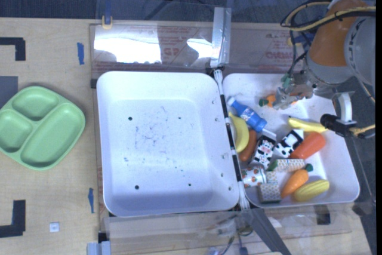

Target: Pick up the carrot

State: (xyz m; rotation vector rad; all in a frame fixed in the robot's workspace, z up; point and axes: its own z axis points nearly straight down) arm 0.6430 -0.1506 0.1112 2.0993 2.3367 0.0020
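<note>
The carrot (293, 181) lies in the right bin (349, 179), toward that bin's 6 o'clock edge. It is orange with a small green top pointing to 1 o'clock, and it rests on the bin floor, untouched. A yellow lemon-shaped item (311, 189) touches it at 4 o'clock. A second orange piece (308, 145), possibly another carrot or a pepper, lies just beside it at 1 o'clock. At 9 o'clock of the carrot sit a speckled block (270, 190) and small black-and-white items (262, 154). Farther out, toward 11 o'clock, are a banana (240, 133) and a blue bottle (248, 116).

The gripper (285, 98) hangs near the bin's 12 o'clock wall, well apart from the carrot, over a small orange object (271, 100). Whether the tool is apart or together cannot be told from this view; nothing is visibly clamped in it.

The left bin (161, 140) lies at 9 o'clock of the right bin. A green divided plate (39, 126) sits at the bench's 9 o'clock side.

Task status, as judged: no pick completed. Remaining steps: travel toward 6 o'clock, align over the carrot, descend, close, lift. Crowding neighbours may obstruct finger entry.
</note>
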